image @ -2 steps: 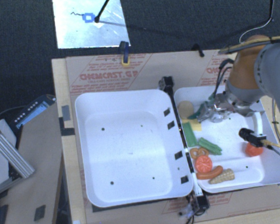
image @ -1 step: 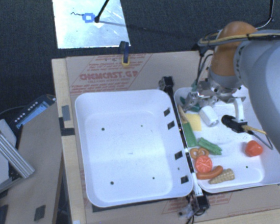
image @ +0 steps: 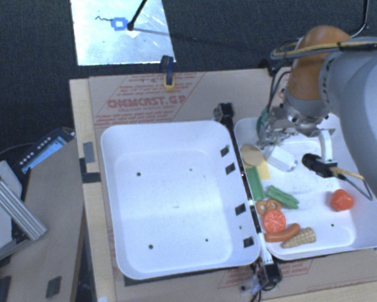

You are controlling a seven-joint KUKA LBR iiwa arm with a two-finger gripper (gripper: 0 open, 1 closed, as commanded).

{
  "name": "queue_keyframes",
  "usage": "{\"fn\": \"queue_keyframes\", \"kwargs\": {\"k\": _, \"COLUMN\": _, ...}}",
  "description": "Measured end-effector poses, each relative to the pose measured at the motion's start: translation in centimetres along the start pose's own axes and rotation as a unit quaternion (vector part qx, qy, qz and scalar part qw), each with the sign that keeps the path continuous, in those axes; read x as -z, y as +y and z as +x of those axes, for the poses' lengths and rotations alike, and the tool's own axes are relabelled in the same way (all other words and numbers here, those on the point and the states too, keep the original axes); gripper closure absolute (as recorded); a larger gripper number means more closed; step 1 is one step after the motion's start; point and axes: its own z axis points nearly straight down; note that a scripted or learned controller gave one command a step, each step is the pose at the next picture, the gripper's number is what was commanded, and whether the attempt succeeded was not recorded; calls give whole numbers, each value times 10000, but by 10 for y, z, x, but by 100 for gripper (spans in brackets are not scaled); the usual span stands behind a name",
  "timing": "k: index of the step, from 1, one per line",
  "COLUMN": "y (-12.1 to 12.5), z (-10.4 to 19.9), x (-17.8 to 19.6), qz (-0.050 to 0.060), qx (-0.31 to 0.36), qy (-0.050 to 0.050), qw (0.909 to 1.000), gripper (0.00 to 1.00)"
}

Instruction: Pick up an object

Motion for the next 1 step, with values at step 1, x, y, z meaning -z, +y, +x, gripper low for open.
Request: {"fn": "queue_keyframes", "kwargs": {"k": 1, "y": 2, "z": 34, "x": 236, "qz": -128, "qx": 3, "qy": -2, "qw": 9999, "gripper": 100}}
